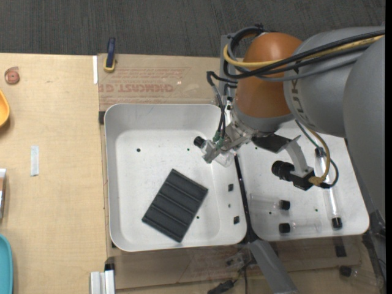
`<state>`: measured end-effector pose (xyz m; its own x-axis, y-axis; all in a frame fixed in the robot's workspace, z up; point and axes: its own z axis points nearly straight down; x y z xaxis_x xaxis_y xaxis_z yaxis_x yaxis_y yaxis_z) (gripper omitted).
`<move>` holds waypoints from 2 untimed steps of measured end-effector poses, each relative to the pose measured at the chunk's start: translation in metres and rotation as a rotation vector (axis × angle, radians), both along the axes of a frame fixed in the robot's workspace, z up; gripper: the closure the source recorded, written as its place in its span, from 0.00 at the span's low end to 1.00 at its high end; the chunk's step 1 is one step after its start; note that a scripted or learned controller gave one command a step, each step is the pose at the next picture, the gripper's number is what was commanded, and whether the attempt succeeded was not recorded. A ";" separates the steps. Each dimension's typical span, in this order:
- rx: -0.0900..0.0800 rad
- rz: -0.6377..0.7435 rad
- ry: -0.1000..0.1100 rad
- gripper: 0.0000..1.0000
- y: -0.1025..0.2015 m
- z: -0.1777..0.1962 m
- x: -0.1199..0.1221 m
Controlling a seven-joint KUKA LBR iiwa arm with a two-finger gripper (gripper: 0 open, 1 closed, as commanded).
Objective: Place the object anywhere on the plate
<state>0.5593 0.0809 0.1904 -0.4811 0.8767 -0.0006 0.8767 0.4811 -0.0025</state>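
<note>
A dark ridged rectangular plate (176, 204) lies flat and slanted in the lower middle of the left bin (122, 164). My gripper (212, 154) hangs low over that bin's right side, close to the wall shared with the right bin, above and to the right of the plate and apart from it. A small pale, partly greenish thing (219, 146) shows at the gripper's tip. It is too small and too hidden by the wrist to tell what it is or whether it is held.
The right bin (306, 213) lies mostly under the arm and holds a few small dark bits (283, 228). A cardboard sheet (153, 84) lies behind the left bin. The wooden bench (49, 182) stretches to the left.
</note>
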 end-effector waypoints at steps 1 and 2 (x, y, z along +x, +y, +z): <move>0.001 0.545 -0.002 1.00 0.034 0.093 -0.020; 0.002 0.721 0.000 1.00 0.023 0.105 -0.081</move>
